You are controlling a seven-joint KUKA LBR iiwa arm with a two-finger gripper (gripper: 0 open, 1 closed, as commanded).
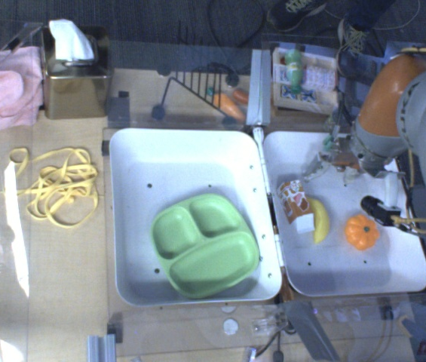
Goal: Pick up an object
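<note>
Right bin [348, 266], three items.

1. Small orange pumpkin [362, 232], ribbed, near the right edge.
2. Yellow banana [320, 219], curved, mid-bin, touching item three.
3. Brown-and-white printed carton [295, 202], by the left edge.

We logged the gripper [338, 161] near the bin's far edge, apart from all three and holding nothing that we could see (how far open it was, we could not tell).

Left bin [133, 202]: one green divided plate [205, 243], towards the near right corner.

Bench, left of the bins: yellow cord [54, 183] in a loose coil, tissue box [73, 74], pink cloth [1, 89].
</note>
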